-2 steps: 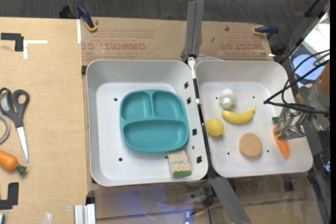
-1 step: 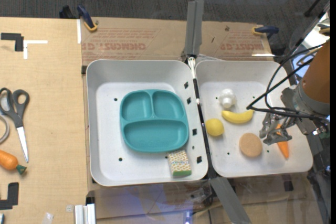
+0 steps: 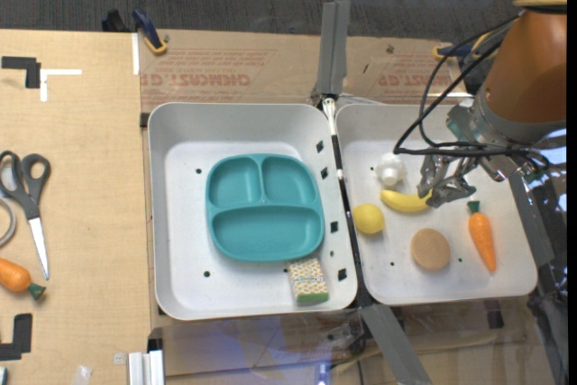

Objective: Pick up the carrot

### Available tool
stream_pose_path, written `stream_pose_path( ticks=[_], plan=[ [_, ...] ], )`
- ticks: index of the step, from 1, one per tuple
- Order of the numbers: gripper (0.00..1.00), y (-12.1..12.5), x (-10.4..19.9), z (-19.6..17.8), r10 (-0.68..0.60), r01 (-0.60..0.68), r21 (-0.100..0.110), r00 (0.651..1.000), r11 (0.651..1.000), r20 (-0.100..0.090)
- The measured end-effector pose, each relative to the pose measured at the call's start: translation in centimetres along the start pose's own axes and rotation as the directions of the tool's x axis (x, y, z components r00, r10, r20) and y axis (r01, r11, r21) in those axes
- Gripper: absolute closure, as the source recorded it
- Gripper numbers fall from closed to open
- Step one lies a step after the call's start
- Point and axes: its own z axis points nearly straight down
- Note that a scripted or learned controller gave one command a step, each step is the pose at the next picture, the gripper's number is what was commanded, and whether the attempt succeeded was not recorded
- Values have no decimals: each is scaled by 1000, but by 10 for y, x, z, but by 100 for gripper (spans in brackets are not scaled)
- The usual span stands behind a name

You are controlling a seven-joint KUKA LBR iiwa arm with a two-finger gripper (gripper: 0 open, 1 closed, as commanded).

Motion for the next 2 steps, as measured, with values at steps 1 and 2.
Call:
stream_pose_path(
  ticks=[1, 2],
  plan=[
    [100, -66, 0, -127, -161, 161, 1, 987, 987, 1],
    [100, -78, 66, -147, -91, 91, 0, 996, 996, -1]
  ],
)
